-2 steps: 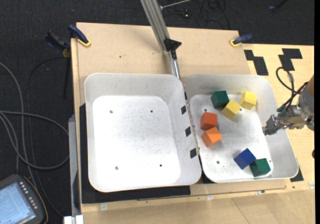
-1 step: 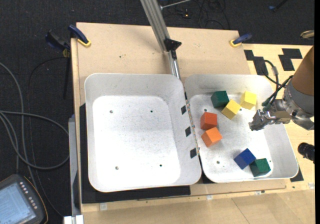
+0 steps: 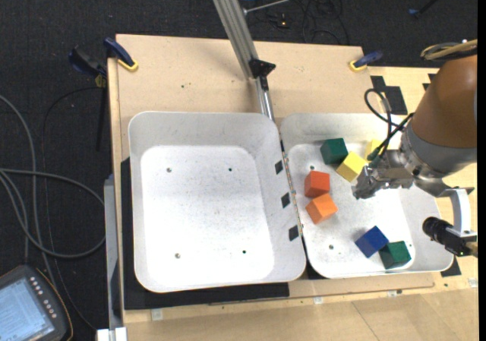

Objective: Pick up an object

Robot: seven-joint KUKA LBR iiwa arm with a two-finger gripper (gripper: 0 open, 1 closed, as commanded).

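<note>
Hovering in the right bin [image 3: 433, 260], hand [image 3: 362, 185] just beside yellow cube [image 3: 351, 166], grip state unclear

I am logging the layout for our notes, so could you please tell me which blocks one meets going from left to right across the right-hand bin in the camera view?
Red block → orange block → green block → yellow block → blue block → second green block. The red and orange blocks lie almost level from left to right.
</note>
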